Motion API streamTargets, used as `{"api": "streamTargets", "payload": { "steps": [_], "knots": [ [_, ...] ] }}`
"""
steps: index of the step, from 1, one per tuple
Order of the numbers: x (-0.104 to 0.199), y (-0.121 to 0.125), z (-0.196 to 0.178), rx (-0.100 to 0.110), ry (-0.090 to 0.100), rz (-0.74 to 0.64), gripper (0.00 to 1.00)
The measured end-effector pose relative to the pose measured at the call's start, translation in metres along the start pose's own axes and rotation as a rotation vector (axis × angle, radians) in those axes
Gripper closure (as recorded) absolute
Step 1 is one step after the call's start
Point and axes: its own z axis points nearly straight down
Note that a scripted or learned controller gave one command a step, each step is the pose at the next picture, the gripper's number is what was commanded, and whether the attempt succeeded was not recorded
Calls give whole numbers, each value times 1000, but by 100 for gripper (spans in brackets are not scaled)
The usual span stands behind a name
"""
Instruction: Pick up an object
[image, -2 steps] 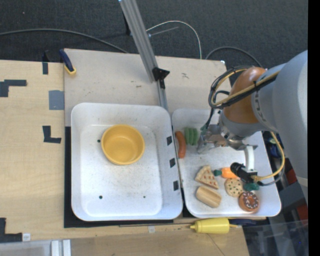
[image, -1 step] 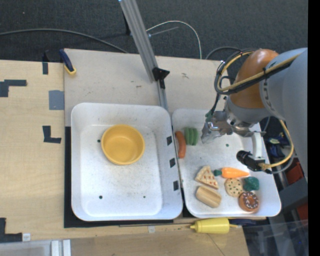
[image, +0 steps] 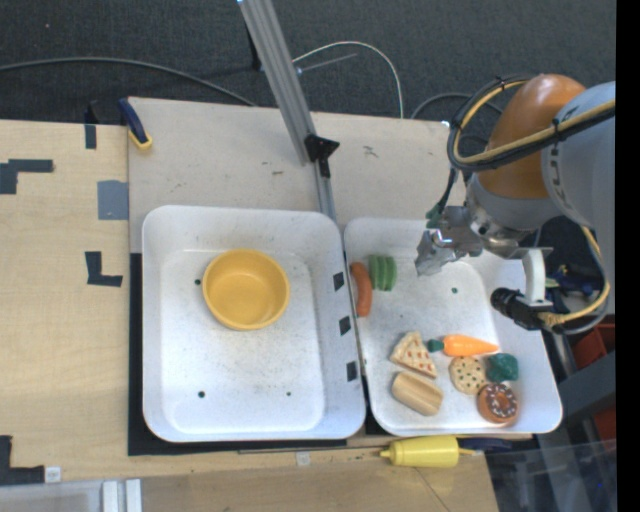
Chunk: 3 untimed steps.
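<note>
Dark carpet borders a pale wooden bench carrying two shallow white bins side by side. Nearest the viewer, at the bottom edge of the frame, a yellow mustard bottle lies on the bench just outside the right bin. Within that bin, lower right of the frame, sits a cluster of toy foods: a bread roll, a pizza slice, a cracker, a donut, a small green piece and a carrot. The left bin holds a yellow bowl.

Farther up, at the right bin's left wall, a sausage lies beside a green vegetable. The gripper hangs over the bin's upper part, just right of the green vegetable and apart from it; whether it is open or closed cannot be told, and nothing is seen in it. A grey pole slants across the far bench.

The green vegetable is the likeliest target. It appears light, rigid and smooth, probably hollow plastic, so it may slip or roll under an off-centre pinch. A hold across its short width, at the middle, seems safest. The neighbouring sausage and the bin wall leave little room on its left side.
</note>
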Motion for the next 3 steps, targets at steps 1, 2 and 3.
{"api": "streamTargets", "payload": {
  "steps": [1,2,3],
  "knots": [
    [-3,10,-58,-2,-1,0,100],
    [-3,11,-95,0,0,0,100],
    [42,-14,-90,5,1,-3,100]
  ]
}}
